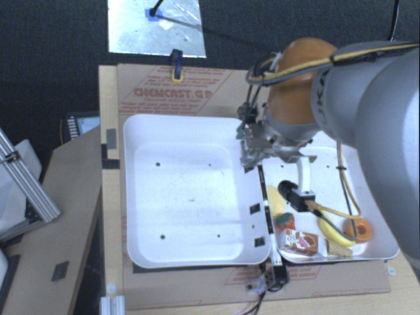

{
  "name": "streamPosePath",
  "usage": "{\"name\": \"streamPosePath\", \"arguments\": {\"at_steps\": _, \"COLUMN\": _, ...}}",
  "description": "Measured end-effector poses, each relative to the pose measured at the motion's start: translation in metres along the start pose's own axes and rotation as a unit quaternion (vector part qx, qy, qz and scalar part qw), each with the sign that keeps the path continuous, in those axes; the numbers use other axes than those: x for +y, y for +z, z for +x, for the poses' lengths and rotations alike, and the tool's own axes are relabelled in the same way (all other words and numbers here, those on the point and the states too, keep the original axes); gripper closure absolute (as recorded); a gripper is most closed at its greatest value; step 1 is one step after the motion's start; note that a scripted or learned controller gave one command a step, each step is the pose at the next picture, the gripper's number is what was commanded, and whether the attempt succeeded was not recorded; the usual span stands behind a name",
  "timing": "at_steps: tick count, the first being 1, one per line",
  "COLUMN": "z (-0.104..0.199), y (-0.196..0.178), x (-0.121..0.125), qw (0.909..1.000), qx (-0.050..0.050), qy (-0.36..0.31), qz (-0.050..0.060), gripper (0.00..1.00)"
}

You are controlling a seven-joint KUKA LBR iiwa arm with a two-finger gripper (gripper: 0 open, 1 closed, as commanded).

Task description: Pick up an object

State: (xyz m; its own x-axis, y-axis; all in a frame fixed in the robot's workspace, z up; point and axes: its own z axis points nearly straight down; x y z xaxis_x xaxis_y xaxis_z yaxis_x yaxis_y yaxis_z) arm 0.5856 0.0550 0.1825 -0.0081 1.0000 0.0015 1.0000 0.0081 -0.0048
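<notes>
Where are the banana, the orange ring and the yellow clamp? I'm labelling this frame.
banana (333, 233): camera view, on the middle of its curved body.
orange ring (360, 230): camera view, on its rim.
yellow clamp (176, 75): camera view, on its yellow lower part.

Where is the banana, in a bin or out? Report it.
In. The banana lies on the floor of the right bin, beside an orange ring.
</notes>
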Motion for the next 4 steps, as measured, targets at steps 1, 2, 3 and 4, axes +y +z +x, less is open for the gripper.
{"name": "streamPosePath", "arguments": {"at_steps": 1, "z": -0.003, "y": -0.012, "x": 0.003, "qw": 1.0000, "qx": -0.001, "qy": 0.002, "qz": -0.003, "gripper": 1.00}}
{"name": "streamPosePath", "arguments": {"at_steps": 2, "z": -0.003, "y": -0.023, "x": 0.004, "qw": 1.0000, "qx": 0.000, "qy": 0.001, "qz": -0.004, "gripper": 1.00}}
{"name": "streamPosePath", "arguments": {"at_steps": 3, "z": -0.002, "y": -0.033, "x": 0.004, "qw": 1.0000, "qx": 0.000, "qy": 0.000, "qz": -0.005, "gripper": 1.00}}
{"name": "streamPosePath", "arguments": {"at_steps": 4, "z": 0.024, "y": 0.000, "x": 0.033, "qw": 1.0000, "qx": -0.001, "qy": 0.000, "qz": -0.003, "gripper": 1.00}}
